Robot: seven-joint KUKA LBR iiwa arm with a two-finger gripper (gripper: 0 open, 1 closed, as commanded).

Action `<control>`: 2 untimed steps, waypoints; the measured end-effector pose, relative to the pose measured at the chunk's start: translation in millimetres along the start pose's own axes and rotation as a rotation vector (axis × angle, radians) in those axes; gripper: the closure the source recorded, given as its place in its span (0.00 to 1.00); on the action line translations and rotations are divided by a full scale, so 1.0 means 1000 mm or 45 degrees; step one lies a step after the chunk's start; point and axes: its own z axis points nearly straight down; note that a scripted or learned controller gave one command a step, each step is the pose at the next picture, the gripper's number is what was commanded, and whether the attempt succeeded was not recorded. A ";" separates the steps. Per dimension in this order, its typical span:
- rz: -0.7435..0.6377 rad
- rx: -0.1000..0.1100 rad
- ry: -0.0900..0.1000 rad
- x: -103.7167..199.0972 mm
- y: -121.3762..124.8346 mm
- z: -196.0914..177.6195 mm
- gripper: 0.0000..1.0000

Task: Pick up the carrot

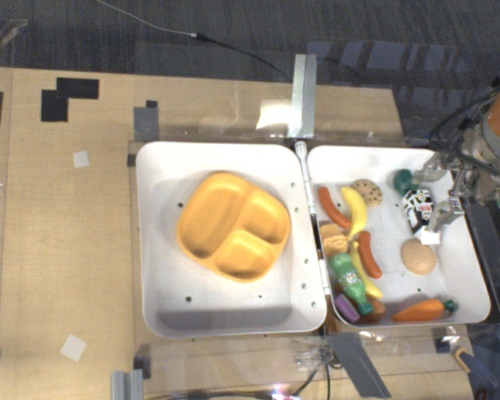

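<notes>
1. Lying flat near the front edge of the right bin [475, 261], the carrot [419, 310] has its green top pointing right toward the bin's corner and its orange tip pointing left toward the heap of toy food.

2. It looks like a small moulded toy: a smooth orange tapered body with a short dark green cap at the thick end.

3. As a judgement, it should be light, stiff and hollow or solid plastic, with little risk of breaking. The glossy, rounded surface could slip or roll out from between closing fingers.

4. The best place to take hold seems to be across the thick part of the body, just left of the green cap, with the fingers closing across its short width. The tapered tip would likely squirt out.

5. Its left tip is just beside the purple piece [346, 307] and the green bottle [350, 280], while the thick end has bare bin floor around it, which favours a grasp there.

6. The tool [447, 211] is near the right bin's back right side, beside the black and white cow figure [417, 207] and above the tan egg-like piece [418, 257], well apart from the carrot.

7. Whether the tool is spread or pressed together cannot be told here; nothing can be seen between its tips.

8. The left bin [162, 307] holds a yellow divided plate [232, 224].
</notes>
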 end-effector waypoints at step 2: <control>0.197 -0.001 0.002 0.095 0.028 0.089 0.00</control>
